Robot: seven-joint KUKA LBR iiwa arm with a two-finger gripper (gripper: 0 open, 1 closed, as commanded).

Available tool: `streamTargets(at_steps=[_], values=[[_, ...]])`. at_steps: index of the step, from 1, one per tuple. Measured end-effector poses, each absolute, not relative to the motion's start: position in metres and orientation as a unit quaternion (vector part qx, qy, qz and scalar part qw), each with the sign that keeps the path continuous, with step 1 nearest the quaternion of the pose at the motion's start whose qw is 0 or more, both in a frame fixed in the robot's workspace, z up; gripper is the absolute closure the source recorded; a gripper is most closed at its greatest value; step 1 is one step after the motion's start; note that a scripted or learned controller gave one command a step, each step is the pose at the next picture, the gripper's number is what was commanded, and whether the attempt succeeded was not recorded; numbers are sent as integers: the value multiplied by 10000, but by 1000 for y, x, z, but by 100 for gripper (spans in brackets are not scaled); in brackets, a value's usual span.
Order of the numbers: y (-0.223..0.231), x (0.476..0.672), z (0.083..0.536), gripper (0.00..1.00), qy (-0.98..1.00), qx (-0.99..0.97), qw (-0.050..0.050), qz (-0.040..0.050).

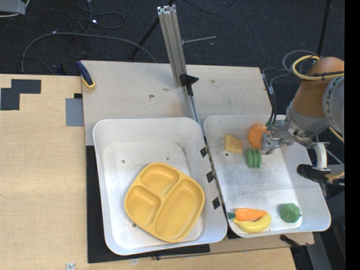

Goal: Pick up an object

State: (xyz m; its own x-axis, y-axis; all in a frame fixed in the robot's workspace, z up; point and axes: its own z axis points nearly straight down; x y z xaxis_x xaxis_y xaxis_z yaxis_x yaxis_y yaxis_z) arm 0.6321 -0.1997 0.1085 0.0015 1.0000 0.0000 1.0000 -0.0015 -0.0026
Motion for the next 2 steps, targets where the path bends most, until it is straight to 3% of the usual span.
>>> streamTargets(at_steps=[2], values=[[-201,631,215,100,-7073,-7069,-20,-9]])
